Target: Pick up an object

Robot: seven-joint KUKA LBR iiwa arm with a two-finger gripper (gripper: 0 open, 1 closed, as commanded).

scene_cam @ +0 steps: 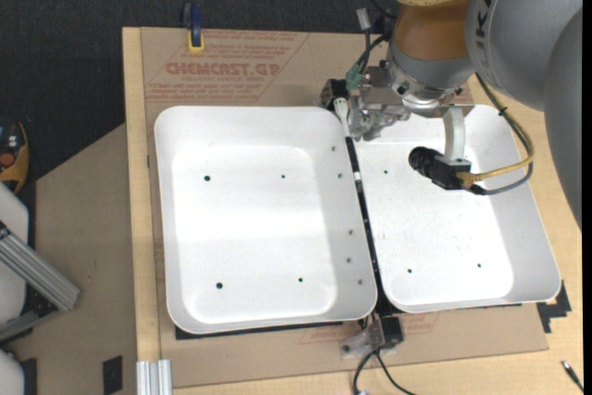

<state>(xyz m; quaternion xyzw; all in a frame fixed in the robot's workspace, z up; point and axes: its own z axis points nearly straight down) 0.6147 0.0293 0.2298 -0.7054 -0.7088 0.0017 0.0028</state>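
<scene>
My gripper (366, 117) hangs low over the far left corner of the right bin (499, 273), close to the wall it shares with the left bin (185, 227). The orange band and grey wrist above it hide most of it, along with the bin floor right under it. I see nothing that I can tell is held. A black cylindrical part (433, 166) with a yellow cable hangs from a grey bracket on the wrist, over the right bin's far half.
The two white bins sit side by side on a brown board (231, 60), their walls meeting along the middle (363, 208). A blue and yellow clamp (193, 28) stands at the board's far edge. Metal rails (37, 277) lie off the board to the left.
</scene>
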